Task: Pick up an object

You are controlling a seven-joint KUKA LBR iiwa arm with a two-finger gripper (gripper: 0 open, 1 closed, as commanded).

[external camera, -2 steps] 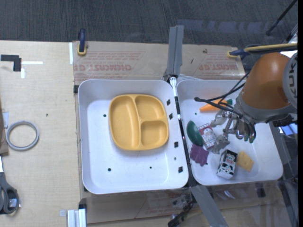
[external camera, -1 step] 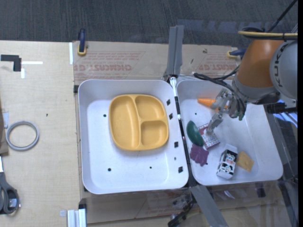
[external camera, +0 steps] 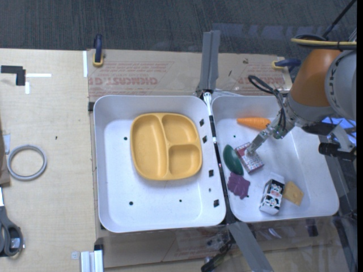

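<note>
Bins: two white bins side by side on the worktop (external camera: pixel 51 106); left bin (external camera: pixel 108 197), right bin (external camera: pixel 317 197).
Left bin contents: one yellow divided tray (external camera: pixel 166 146), three compartments, lying flat near the middle.
Right bin contents: six loose items. One orange carrot (external camera: pixel 253 122) near the far wall; one green piece (external camera: pixel 232 158) by the left wall; one red-and-white packet (external camera: pixel 250 158) just beside it; one purple piece (external camera: pixel 239 185) below these; one black-and-white carton (external camera: pixel 273 196) near the front; one tan cracker (external camera: pixel 294 192) touching the carton's right side.
Arm: one, reaching in from the right, orange band above the wrist.
End effector (external camera: pixel 254 146): lowered over the packet's upper edge; whether its tip is released or clenched cannot be told, nor whether it touches the packet.
Surroundings: one grey tape ring (external camera: pixel 26 162) on the worktop at left; scissors (external camera: pixel 9 237) at the lower left, cut off by the edge; one blue clamp (external camera: pixel 98 49) at the far side.
Obstructions: the carrot lies just behind the arm's tip; the green piece crowds the packet's left side.
</note>
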